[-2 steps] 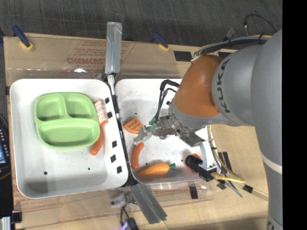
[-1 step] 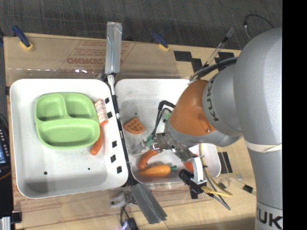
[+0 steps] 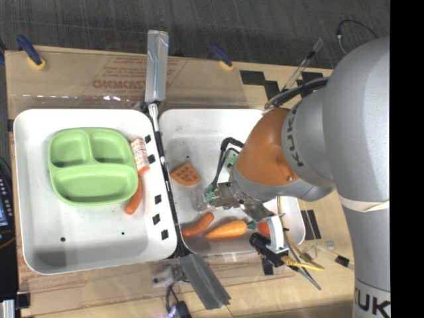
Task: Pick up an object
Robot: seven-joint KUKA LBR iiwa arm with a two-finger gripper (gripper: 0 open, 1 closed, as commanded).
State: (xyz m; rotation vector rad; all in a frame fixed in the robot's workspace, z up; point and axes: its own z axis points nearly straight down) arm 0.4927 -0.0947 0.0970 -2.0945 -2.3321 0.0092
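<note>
Grey and bulky, the arm (image 3: 351, 131) fills the right side, reaching in and bending down over the right bin (image 3: 192, 121), its orange band (image 3: 265, 154) above the wrist. Below it, the gripper (image 3: 222, 194) hangs low over the bin floor; how it is set I cannot tell. A carrot (image 3: 226, 229) and a sausage (image 3: 197, 224) lie just beneath and beside it, near the front wall. A waffle piece (image 3: 185, 175) sits to its left. Farther left, the other bin (image 3: 40, 244) holds a green tray (image 3: 93, 165).
</note>
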